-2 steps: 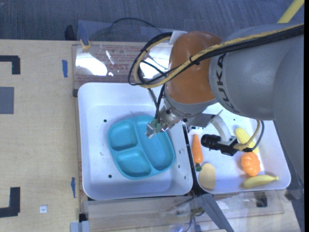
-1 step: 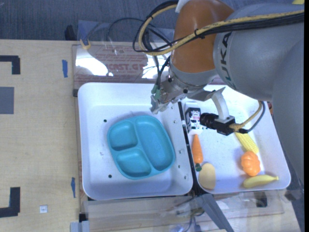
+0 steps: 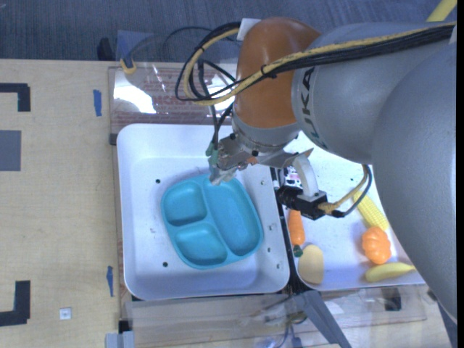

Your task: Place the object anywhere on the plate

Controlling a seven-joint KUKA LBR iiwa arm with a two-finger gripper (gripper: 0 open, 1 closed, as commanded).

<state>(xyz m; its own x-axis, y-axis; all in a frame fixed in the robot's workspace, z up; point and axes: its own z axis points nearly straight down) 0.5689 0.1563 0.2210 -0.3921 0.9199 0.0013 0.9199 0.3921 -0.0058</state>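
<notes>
Blue-grey carpet floor (image 3: 109,6) runs across the frame from 10 to 1 o'clock, with a yellow stripe (image 3: 444,6) cutting the corner at 1 o'clock. Below it lies the pale wooden tabletop (image 3: 58,194), filling the 9 o'clock side. Black corner marks sit on it at 10 o'clock (image 3: 20,96) and 7 o'clock (image 3: 20,303), with a grey square patch (image 3: 9,151) between them at the left edge. Short strips of blue tape (image 3: 97,102) stick to the wood near 10 o'clock and again at 7 o'clock. A clear plastic sheet (image 3: 141,93) at 11 o'clock catches bright overhead glare.
</notes>
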